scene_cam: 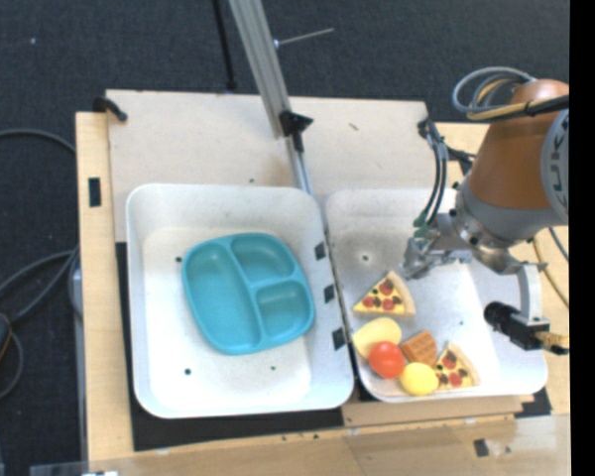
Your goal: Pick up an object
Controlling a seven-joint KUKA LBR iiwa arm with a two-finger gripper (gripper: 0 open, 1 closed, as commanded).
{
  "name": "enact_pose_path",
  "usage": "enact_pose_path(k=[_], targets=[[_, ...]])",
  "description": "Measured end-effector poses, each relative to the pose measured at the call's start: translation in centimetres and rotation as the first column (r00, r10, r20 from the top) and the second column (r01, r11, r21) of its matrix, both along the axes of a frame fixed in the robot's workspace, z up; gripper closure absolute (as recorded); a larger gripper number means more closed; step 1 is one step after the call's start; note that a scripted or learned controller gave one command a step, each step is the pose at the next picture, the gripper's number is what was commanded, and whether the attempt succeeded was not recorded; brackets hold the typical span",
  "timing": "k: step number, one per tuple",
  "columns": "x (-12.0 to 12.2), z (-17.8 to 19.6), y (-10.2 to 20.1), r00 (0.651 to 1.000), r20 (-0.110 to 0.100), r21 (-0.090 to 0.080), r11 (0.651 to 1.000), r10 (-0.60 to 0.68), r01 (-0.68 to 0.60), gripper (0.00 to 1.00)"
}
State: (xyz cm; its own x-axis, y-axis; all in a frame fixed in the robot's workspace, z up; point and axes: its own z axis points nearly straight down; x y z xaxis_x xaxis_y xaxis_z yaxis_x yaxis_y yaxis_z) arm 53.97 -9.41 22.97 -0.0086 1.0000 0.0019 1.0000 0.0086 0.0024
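Claw point(417, 262) just above pizza slice point(386, 297)

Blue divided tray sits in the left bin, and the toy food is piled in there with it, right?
Not quite. The blue divided tray does sit in the left bin, but the camera view shows the toy food in the right bin.

robot lab | plywood bench point(178, 137) | white bins point(159, 216) | alu camera post point(258, 38) | loose cables point(20, 276)

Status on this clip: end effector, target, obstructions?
End effector low in right white bin, just above the pizza-slice toy. Nothing seen held. Toy food clustered near front rim.
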Motion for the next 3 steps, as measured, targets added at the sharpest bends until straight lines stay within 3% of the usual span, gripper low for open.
enact_pose_path(k=[2, 3], targets=[[0.2, -0.7, 9.0, 1.000, -0.005, 0.000, 1.000, -0.002, 0.002, 1.00], [0.8, 0.0, 15.2, 1.000, -0.001, 0.000, 1.000, 0.001, -0.001, 1.00]])
